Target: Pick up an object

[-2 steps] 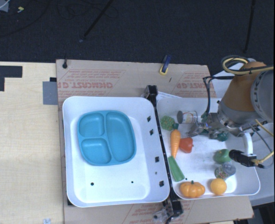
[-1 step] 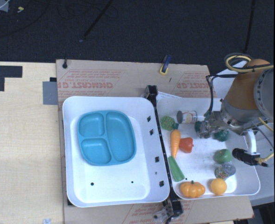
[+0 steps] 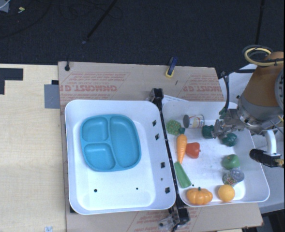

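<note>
Several toys crowd the right bin (image 3: 258,192): pumpkin (image 3: 199,195) and orange (image 3: 225,193) at its near edge, carrot (image 3: 181,148) mid-bin. Farther back the claw (image 3: 223,132) sits low among dark green pieces (image 3: 229,139); its spread I cannot tell. Crowding risks a miss.

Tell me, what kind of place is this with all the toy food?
Probably a robot lab or test bench, not a kitchen. A grey robot arm reaches over two white bins taped onto cardboard, the toy carrot and pumpkin are plastic practice things, and loose cables lie on the dark floor behind.
</note>
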Controlling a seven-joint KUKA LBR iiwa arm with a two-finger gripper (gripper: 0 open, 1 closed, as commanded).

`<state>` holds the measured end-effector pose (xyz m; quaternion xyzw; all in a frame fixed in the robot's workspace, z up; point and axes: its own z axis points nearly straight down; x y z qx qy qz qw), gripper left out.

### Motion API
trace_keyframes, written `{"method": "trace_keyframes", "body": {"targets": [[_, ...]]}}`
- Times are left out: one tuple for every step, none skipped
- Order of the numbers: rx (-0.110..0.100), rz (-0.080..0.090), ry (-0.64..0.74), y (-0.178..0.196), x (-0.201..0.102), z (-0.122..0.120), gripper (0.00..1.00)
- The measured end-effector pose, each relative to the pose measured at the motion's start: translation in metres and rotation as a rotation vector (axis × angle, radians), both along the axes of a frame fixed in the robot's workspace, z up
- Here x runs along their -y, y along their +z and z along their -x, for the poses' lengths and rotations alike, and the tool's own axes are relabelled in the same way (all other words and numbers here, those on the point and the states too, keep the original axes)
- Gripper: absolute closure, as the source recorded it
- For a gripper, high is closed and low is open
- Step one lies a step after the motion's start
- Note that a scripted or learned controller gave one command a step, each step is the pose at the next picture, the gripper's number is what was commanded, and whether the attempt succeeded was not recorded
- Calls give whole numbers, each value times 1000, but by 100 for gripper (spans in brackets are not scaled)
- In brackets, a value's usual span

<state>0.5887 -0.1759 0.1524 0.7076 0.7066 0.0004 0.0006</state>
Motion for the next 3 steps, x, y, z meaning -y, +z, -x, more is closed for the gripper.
{"method": "trace_keyframes", "body": {"targets": [[3, 1, 2, 64, 3, -2, 100], [-1, 0, 1, 76, 5, -2, 100], [-2, -2, 5, 76, -36, -14, 100]]}}
